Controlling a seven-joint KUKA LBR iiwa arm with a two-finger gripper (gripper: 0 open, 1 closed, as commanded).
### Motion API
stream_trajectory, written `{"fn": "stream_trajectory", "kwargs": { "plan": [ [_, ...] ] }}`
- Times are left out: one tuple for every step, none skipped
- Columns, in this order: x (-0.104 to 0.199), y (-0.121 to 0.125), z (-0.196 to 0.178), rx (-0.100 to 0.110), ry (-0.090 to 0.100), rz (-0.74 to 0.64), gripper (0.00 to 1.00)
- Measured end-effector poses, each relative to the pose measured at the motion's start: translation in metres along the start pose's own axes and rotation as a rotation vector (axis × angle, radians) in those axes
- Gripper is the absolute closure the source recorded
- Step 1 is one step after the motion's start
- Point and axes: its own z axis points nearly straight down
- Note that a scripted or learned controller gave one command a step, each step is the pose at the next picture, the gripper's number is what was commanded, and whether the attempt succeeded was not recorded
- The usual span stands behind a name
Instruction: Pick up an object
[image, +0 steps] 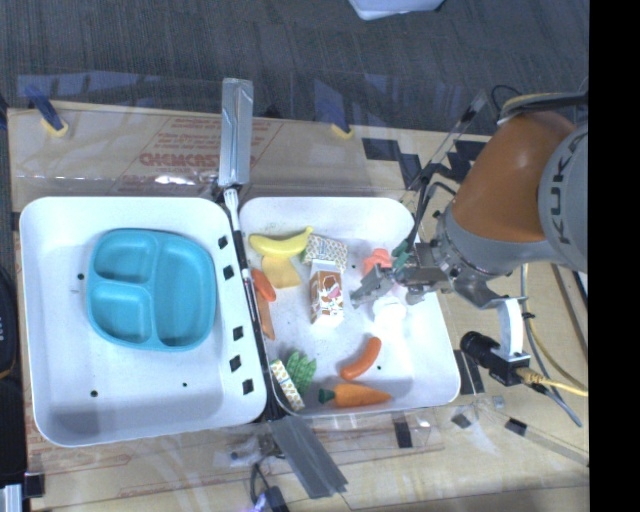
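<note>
Robotics lab/test cell. Evidence: grey-and-orange industrial robot arm (520, 200) over plywood bench (560, 440) w/ two shallow white plastic bins (60, 400), loose black cables (545, 380), grey carpet floor (300, 45).

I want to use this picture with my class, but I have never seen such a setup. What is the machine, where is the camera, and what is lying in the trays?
The camera looks down at a slant on a bench with two shallow white bins. The grey and orange robot arm reaches in from the right; its hand hovers over the right bin. That bin holds toy food: a banana, a small carton, a sausage, a carrot and other pieces. The left bin holds a blue divided plate. Whether the hand grips anything is unclear.
</note>
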Motion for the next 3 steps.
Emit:
{"fn": "stream_trajectory", "kwargs": {
  "plan": [
    [-0.003, 0.072, 0.105, 0.003, -0.001, 0.065, 0.00],
    [-0.004, 0.078, 0.162, -0.003, -0.001, -0.067, 0.00],
    [-0.005, 0.079, 0.153, -0.001, -0.001, -0.069, 1.00]
  ]
}}
